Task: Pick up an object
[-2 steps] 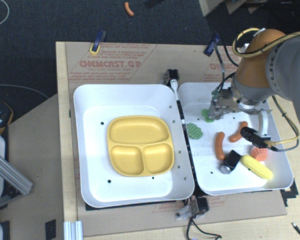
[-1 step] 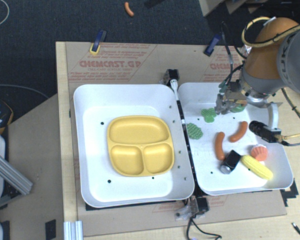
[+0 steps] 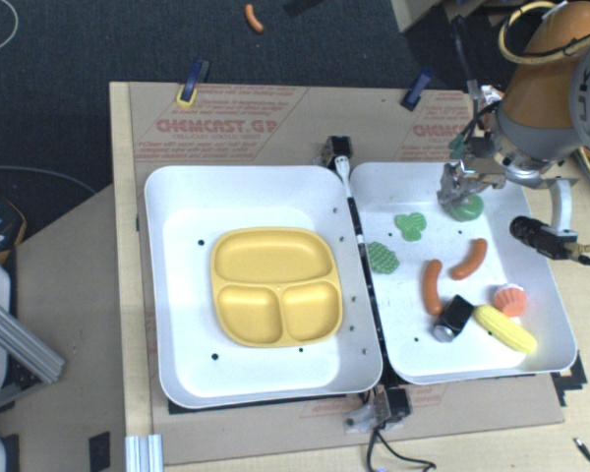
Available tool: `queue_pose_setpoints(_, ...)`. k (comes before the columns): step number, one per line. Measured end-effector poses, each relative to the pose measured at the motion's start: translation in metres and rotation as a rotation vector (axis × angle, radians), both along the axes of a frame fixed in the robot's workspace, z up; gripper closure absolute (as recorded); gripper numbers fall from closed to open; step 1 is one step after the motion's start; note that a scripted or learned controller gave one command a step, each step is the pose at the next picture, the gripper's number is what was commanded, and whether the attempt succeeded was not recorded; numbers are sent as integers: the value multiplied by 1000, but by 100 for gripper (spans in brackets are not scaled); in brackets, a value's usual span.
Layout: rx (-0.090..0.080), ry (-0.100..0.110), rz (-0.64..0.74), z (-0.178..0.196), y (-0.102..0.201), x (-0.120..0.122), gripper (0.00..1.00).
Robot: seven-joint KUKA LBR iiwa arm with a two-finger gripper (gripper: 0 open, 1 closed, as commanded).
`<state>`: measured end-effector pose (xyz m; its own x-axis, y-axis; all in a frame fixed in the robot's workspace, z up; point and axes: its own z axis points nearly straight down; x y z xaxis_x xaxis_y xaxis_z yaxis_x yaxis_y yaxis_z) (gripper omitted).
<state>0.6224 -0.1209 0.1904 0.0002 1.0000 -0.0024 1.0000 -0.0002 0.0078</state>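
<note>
A green toy piece sits in the far part of the right bin, directly beneath the claw, whose metal fingers come down onto it; whether they have closed on it cannot be told from this angle. Just nearer the camera and to the left lies a second green piece, and beyond it a textured green one rests close against the bin's left wall. Two sausages occupy the middle of the bin, one slanted near the claw, the other lying lengthwise beside it. Along the near edge sit a black block with a silver end, a yellow corn cob and an orange shell-shaped piece, leaving open floor mainly in the bin's near-left corner. The left bin holds a yellow divided tray at its centre, with bare white margin on all sides. Both bins rest on a cardboard-covered desk, clamped at its far edge.
</note>
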Motion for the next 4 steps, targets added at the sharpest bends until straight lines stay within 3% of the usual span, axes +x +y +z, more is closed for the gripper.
queue_pose_setpoints(1,0,0,1,38,0,1,100)
queue_pose_setpoints(3,6,12,6,37,96,-75,100)
queue_pose_setpoints(4,3,12,0,27,100,-87,100)
